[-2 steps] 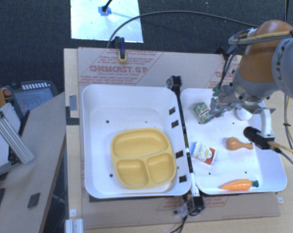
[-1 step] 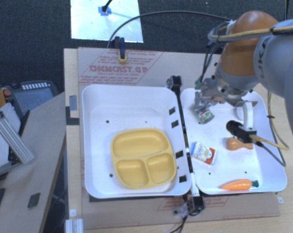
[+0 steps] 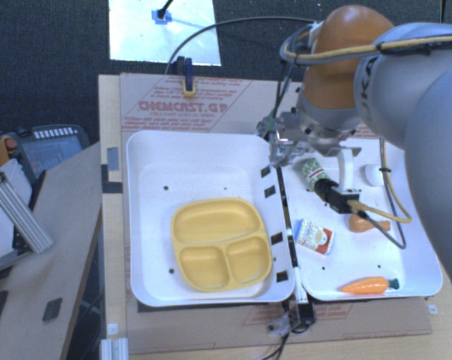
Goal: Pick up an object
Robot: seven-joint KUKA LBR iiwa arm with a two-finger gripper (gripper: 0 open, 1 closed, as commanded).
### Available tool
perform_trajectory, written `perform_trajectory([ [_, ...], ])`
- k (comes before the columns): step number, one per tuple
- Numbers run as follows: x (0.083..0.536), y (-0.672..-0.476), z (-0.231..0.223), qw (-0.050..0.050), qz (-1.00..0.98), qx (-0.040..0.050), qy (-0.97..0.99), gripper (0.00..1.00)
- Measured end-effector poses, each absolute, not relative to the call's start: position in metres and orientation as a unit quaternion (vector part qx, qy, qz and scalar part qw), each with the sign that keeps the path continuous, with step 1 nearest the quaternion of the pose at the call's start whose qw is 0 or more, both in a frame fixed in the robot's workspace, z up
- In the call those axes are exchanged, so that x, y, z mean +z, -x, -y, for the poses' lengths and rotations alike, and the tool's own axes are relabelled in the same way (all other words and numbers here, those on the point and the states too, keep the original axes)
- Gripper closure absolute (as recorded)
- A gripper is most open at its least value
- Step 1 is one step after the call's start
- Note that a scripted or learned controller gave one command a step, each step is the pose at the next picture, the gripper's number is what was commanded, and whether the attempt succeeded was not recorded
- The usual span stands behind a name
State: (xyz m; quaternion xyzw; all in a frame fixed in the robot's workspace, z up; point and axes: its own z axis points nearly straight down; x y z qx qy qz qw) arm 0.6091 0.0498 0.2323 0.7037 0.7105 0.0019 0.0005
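Two shallow white bins sit side by side, the left bin (image 3: 147, 201) in the centre of the frame and the right bin (image 3: 413, 265) at lower right.

The left bin holds one yellow compartment tray (image 3: 221, 242), with one large section above two smaller ones.

The right bin holds five loose items:
- One toy carrot (image 3: 368, 285) lies near the bottom edge, its long axis close to horizontal, green stem end to the right and orange tip to the left.
- One small carton (image 3: 314, 237) with red and white print lies flat just right of the divider.
- One green-and-white can (image 3: 312, 171) lies tilted toward the upper left.
- One orange piece (image 3: 366, 223) sits mid-bin.
- One white round piece (image 3: 371, 174) sits above it.

The gripper (image 3: 285, 147) hangs over the divider between the bins, at upper centre, beside the can. Its opening cannot be made out under the wrist, and no item is seen between its fingers.
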Motion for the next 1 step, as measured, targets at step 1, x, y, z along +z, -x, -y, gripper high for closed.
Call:
perform_trajectory([
  [1, 0.2222, -0.6174, -0.0964, 0.0, -0.71, 0.0012, -0.704, 1.0],
])
